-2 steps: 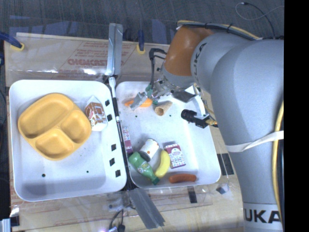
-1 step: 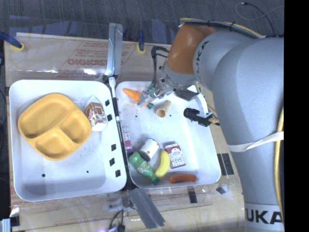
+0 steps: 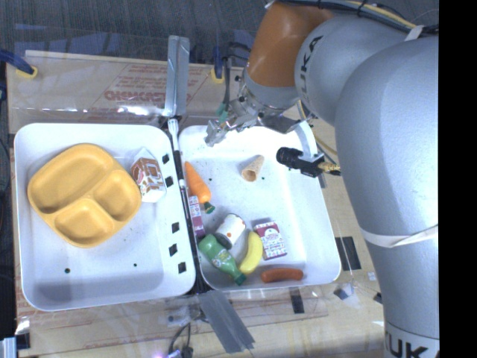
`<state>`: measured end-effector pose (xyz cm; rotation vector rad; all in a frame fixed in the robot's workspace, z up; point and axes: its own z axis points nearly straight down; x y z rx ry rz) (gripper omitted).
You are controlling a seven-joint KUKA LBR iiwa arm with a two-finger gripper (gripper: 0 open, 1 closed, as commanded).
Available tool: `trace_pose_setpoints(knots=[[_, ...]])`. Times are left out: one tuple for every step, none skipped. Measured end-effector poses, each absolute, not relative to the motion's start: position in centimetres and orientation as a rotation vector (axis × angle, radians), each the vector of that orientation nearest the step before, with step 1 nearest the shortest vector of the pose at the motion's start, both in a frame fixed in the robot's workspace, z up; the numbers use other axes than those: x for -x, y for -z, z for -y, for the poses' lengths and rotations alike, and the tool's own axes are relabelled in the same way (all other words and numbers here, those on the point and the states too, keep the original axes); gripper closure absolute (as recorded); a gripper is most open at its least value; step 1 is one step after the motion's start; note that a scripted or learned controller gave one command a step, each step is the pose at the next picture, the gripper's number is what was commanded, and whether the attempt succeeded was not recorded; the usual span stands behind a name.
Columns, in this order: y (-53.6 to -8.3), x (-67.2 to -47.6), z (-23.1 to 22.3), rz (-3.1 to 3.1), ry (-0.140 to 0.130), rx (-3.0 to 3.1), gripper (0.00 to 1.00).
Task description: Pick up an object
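The arm (image 3: 380, 125) is showing smooth grey casings. An orange band (image 3: 279, 43) is ringing it above the wrist, with black cables (image 3: 350, 7) running over it.

Right bin (image 3: 317, 222): open floor across the middle and far half, interrupted by a lone cone (image 3: 253, 167); the near-left corner is crowded with a carrot (image 3: 197, 183), bottle (image 3: 220, 256), banana (image 3: 253, 253), carton (image 3: 270, 239) and sausage (image 3: 282, 275). Left bin (image 3: 89, 274): the yellow tray (image 3: 83, 193) and a packet (image 3: 148, 175) occupy the far half, the near half is open floor. The arm (image 3: 373, 110) overhangs the right bin's far-right side.
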<state>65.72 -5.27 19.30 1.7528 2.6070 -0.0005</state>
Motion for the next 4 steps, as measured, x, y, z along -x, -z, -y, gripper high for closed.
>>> trace_pose_setpoints(knots=[[-16.3,-62.2,10.0,-2.487,0.004,-1.923,1.0],[-9.1,-57.5,15.7,-2.698,0.002,-1.617,1.0],[-9.1,-57.5,15.6,-2.697,0.001,-1.616,0.0],[-9.1,-47.6,16.1,-2.626,0.001,-1.729,0.0]])
